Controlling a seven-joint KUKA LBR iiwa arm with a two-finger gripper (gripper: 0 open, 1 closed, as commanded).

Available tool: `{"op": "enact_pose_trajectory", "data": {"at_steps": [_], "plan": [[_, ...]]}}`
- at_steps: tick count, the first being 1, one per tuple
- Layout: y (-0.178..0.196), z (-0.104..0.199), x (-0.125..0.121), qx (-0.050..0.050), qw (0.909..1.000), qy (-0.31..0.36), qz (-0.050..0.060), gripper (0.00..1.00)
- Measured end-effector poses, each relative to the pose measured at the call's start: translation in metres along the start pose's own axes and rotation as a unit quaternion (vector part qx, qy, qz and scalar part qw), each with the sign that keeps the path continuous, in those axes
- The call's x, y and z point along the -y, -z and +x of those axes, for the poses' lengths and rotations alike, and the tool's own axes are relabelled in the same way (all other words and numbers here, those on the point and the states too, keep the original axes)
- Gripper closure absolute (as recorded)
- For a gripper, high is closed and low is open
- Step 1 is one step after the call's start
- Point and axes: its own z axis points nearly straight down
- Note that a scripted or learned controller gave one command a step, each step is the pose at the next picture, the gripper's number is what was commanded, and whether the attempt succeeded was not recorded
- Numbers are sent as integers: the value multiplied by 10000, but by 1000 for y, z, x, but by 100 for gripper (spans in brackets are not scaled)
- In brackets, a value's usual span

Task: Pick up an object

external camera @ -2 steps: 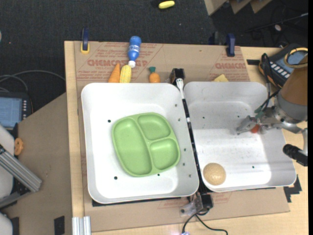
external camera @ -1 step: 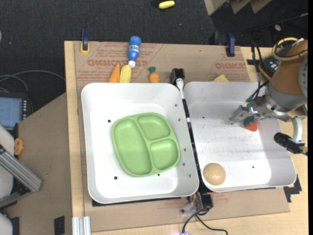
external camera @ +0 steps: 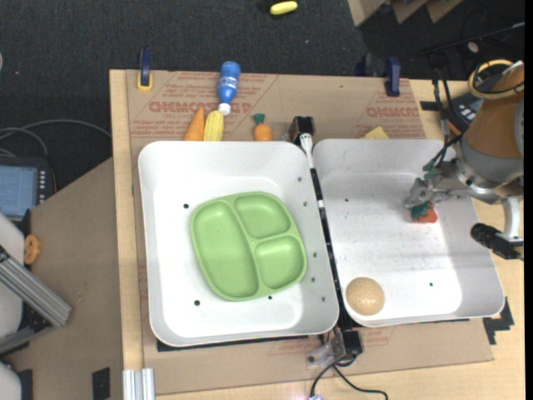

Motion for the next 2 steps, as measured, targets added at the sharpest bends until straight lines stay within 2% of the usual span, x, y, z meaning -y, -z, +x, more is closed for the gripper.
{"op": "enact_pose_trajectory", "data": {"at_steps": [1,2], "plan": [[-4,108,34,-53,10000,34,60,100],[131,160,-18,-20,10000,34,-67,100]]}}
